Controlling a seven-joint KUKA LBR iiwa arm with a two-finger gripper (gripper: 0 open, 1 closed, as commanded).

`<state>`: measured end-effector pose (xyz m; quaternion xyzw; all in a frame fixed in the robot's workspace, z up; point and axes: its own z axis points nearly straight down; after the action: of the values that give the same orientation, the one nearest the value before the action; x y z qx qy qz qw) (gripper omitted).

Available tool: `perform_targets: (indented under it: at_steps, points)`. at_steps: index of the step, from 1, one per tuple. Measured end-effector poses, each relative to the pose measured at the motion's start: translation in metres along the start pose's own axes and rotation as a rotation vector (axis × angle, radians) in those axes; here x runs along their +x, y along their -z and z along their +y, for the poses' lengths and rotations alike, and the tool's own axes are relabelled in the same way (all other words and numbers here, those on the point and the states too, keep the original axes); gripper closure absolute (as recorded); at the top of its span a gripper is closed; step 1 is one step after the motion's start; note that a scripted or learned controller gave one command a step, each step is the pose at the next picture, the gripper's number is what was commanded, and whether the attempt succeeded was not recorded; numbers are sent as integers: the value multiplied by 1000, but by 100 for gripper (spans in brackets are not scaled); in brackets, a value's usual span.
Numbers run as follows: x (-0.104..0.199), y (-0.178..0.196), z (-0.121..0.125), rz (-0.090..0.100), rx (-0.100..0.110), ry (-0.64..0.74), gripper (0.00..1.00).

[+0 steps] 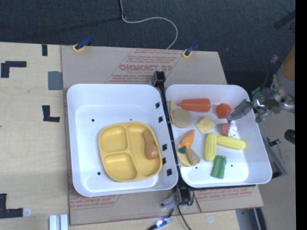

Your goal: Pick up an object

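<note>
1. The gripper hangs over the right bin's far edge — whether its fingers are apart, I cannot tell.
2. Nothing is picked yet; the tomato lies just beside.
3. Next — descend and close on it.

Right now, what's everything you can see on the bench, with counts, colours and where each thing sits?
bins: two, white, side by side on cardboard
divided plate: one, yellow, in the left bin
sausage: one, brown, on the plate's right compartment
long carrot: one, orange-red, top of the right bin
tomato: one, red, right of the long carrot
small carrot: one, orange, middle of the right bin
corn cobs: two, yellow, right bin
green vegetable: one, green, near the right bin's lower edge
clips: two, blue and yellow, on the cardboard's top edge
gripper: one, grey, over the right bin's right side
</note>
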<state>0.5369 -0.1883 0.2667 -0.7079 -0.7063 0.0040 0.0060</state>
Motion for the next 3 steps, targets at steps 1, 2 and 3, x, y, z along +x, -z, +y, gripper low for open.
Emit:
perform_targets:
  at_steps: [1, 2, 3]
  points:
    - [0, 6, 2, -2, -10, 4, 0]
    - [0, -49, -8, -1, -5, 3, 0]
    - [-1, -111, -2, -1, -4, 4, 0]
